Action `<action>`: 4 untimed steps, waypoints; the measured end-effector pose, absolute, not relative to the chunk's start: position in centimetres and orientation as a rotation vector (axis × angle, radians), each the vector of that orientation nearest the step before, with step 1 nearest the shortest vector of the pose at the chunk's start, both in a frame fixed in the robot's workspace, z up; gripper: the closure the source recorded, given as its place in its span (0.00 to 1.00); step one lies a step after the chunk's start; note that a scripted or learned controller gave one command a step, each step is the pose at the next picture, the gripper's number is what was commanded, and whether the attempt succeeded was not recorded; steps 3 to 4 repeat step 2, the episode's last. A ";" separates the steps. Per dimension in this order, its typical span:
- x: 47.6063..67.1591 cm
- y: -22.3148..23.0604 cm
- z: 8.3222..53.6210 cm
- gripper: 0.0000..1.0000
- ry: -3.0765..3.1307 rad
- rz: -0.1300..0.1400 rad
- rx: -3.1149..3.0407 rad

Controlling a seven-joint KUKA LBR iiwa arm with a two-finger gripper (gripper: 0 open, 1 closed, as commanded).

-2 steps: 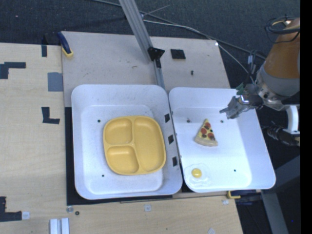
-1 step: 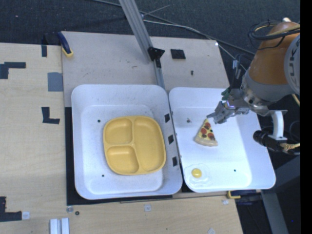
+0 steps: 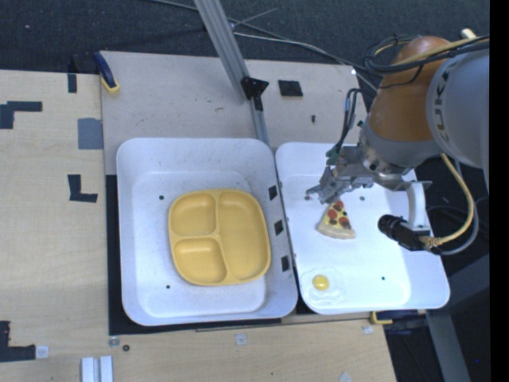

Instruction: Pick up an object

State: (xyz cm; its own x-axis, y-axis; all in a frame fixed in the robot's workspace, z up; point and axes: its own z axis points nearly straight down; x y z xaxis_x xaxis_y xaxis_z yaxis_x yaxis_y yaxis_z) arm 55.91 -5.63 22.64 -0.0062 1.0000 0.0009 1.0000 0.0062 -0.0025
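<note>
A toy pizza slice (image 3: 337, 221) with red toppings lies flat in the right bin (image 3: 413, 281), near its middle. My gripper (image 3: 336, 189) hangs just above the slice's far tip, open, with nothing between its fingers. A small toy fried egg (image 3: 321, 283) rests near the right bin's front left corner. The grey arm with its orange band (image 3: 406, 94) reaches in from the right.
The left bin (image 3: 143, 213) holds a yellow divided plate (image 3: 219, 235). A black cable fitting (image 3: 402, 231) with a yellow hose hangs over the right bin's right side. A slanted metal pole (image 3: 227, 38) stands behind the bins.
</note>
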 end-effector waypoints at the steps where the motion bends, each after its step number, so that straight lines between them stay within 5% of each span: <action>1: 55.2 0.3 21.7 1.00 -2.226 0.002 -2.211; 2: 54.7 5.3 22.6 1.00 -2.228 0.000 -2.212; 4: 54.7 5.3 22.6 1.00 -2.228 0.000 -2.212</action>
